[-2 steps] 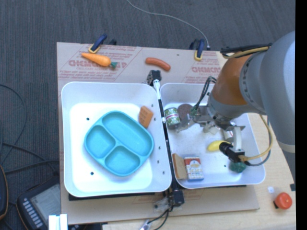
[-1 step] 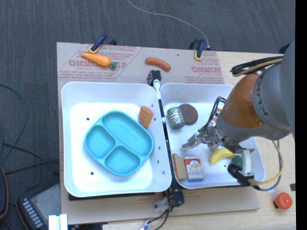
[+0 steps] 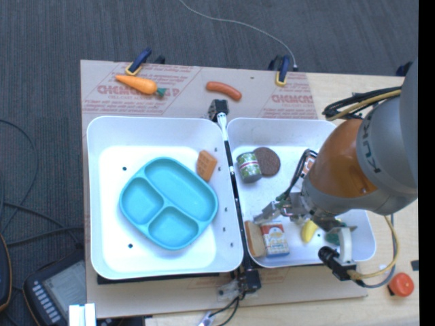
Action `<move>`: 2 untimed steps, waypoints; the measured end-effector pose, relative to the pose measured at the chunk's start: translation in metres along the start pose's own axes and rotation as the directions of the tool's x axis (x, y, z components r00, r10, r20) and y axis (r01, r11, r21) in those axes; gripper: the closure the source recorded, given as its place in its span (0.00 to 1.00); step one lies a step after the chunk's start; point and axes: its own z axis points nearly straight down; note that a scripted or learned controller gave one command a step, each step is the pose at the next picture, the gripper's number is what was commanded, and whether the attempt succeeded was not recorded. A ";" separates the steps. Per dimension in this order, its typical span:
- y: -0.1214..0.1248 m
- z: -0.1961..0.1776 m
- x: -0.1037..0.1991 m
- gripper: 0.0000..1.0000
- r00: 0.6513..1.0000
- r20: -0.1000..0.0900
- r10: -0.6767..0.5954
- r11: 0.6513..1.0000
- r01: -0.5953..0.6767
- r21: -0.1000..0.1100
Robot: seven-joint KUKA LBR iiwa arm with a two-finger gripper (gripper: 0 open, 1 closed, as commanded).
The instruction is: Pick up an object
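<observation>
Nearest, at the front of the right bin (image 3: pixel 363 246): a red and white box (image 3: pixel 273 240) lying flat, and a yellow piece (image 3: pixel 309 231) near it, partly under the arm. Just behind these, the gripper (image 3: pixel 284 206), low over this bin, reaching in from the right, probably because the closest candidates for picking lie here. Mostly covered by the wrist, so cannot tell how far open it is, nor whether anything is held.

Further back in the same bin, a green can (image 3: pixel 248 166) touching a brown round disc (image 3: pixel 267 160), both apart from the gripper.

In the left bin (image 3: pixel 95 182), a blue divided plate (image 3: pixel 168 202) and an orange wedge (image 3: pixel 206 164) near the dividing wall.

Farthest, on the cardboard (image 3: pixel 183 107), a toy carrot (image 3: pixel 138 84) and a sausage (image 3: pixel 223 90), outside both bins, so likely not meant for picking.
</observation>
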 end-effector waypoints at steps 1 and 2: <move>0.001 -0.010 0.000 1.00 1.000 -0.002 0.000 1.000 0.000 0.001; 0.000 -0.010 0.000 0.00 1.000 -0.002 0.000 1.000 0.000 0.002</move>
